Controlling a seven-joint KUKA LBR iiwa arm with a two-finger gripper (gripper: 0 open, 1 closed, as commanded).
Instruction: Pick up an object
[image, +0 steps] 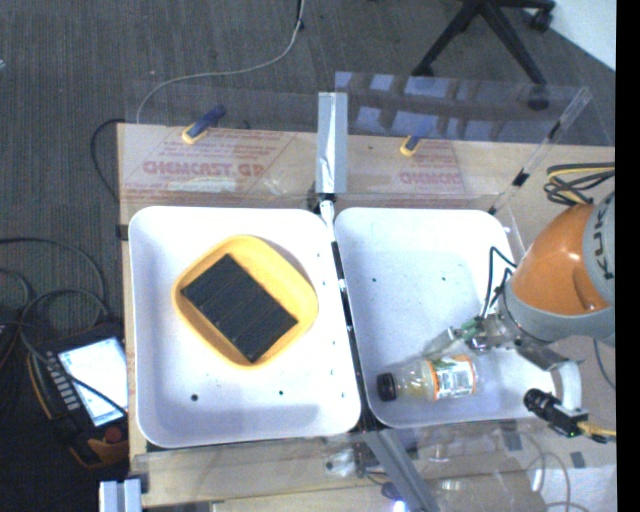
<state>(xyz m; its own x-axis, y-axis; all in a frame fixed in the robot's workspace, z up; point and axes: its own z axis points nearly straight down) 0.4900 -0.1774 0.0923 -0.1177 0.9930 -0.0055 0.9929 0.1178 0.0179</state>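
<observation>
A small clear bottle (430, 380) with amber liquid, a black cap and a white label lies on its side near the front edge of the right bin (420, 270), cap pointing left. My gripper (468, 337) hangs just above and behind the bottle's right end, reaching in from the right under the orange wrist band (565, 265). A yellow dish holding a black ridged pad (243, 300) lies in the middle of the left bin (160, 400).
A metal divider post (331, 150) stands at the back between the bins. Clear plastic panels line the bench's rear and right side. A black fitting with cables (552, 408) sits at the right bin's front right corner.
</observation>
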